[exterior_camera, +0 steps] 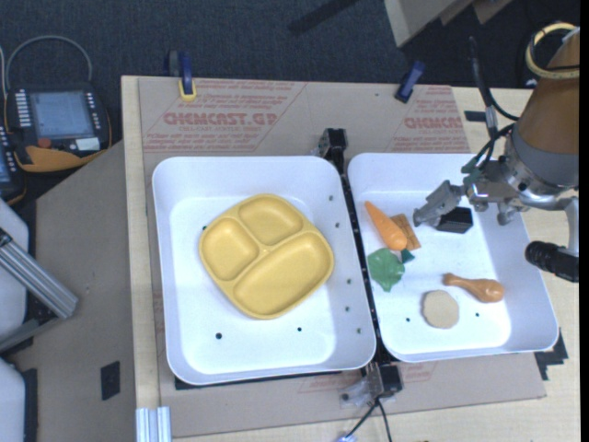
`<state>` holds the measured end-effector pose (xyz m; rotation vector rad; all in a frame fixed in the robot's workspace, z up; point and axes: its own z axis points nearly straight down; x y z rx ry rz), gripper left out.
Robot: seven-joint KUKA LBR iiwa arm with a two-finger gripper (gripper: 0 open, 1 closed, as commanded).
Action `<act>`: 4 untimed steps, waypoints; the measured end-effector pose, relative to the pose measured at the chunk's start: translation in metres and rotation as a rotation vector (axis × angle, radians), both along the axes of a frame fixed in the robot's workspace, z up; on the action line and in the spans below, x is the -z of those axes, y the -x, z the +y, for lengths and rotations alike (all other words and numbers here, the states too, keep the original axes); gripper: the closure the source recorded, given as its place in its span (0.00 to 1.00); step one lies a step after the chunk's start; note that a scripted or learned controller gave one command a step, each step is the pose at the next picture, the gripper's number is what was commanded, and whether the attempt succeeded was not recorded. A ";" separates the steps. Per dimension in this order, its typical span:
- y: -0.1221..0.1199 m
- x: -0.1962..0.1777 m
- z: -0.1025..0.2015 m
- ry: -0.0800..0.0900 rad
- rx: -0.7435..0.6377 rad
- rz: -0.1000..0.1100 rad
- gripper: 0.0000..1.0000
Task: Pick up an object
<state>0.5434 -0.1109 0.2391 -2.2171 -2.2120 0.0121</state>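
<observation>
Toys are lying loose in the right white bin [525, 334]: an orange plastic carrot [387, 226], a green leafy piece [386, 269], a tan disc [441, 309]. The grey two-finger gripper [442, 210] is hovering spread and holding nothing, just beside the carrot, seemingly lining up a grasp.

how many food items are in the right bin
4: carrot upper left, green leaf below it, drumstick right of centre, round cookie near the front. The gripper may hide more.

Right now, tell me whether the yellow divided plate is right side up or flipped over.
Right side up: the yellow divided plate in the left bin shows its three hollow compartments facing upward.
</observation>
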 end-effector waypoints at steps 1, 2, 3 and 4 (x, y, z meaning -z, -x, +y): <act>-0.002 -0.006 0.000 0.001 -0.002 -0.012 0.00; -0.002 0.037 -0.001 0.000 -0.002 -0.006 0.00; 0.002 0.094 0.009 -0.001 -0.002 -0.006 0.00; 0.005 0.137 0.011 -0.001 -0.002 -0.005 0.00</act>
